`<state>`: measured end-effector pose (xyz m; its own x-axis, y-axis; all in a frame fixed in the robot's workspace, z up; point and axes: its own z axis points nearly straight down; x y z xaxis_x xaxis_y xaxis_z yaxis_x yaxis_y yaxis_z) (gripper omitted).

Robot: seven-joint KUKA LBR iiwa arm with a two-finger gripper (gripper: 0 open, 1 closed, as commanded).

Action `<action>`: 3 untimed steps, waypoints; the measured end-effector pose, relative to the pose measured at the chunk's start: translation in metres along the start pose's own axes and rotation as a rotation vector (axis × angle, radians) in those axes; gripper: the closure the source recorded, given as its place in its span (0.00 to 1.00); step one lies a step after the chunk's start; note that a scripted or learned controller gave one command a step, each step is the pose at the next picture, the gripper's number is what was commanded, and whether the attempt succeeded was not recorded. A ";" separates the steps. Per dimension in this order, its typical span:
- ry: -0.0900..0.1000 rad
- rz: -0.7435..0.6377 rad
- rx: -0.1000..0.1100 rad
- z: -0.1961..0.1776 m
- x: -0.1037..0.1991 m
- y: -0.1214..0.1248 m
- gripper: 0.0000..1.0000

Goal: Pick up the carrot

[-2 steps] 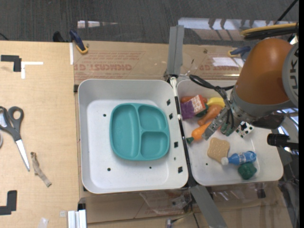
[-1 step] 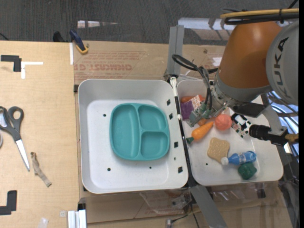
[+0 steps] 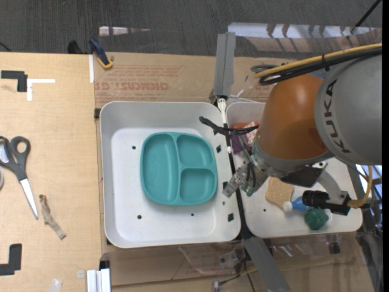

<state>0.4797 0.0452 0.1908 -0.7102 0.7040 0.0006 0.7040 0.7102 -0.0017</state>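
The arm (image 3: 316, 114) enters from the right and covers most of the right bin (image 3: 352, 224); its orange band sits above the wrist. The gripper (image 3: 240, 184) hangs low at the divide between the two bins; jaw state cannot be told. The carrot (image 3: 244, 126) shows as an orange sliver at the far side of the right bin, partly hidden by the arm. The left bin (image 3: 115, 181) holds a teal divided plate (image 3: 179, 168). Near the right bin's front lie a tan sponge-like piece (image 3: 279, 192) and a green object (image 3: 316, 219). Scissors (image 3: 18, 169) rest on the bench to the left.
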 end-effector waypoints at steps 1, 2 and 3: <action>-0.004 -0.301 -0.002 -0.079 -0.041 -0.042 1.00; -0.005 -0.301 -0.003 -0.088 -0.042 -0.042 1.00; -0.007 -0.301 -0.003 -0.097 -0.044 -0.041 1.00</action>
<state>0.4818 -0.0148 0.2877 -0.8870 0.4617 -0.0060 0.4617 0.8870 0.0005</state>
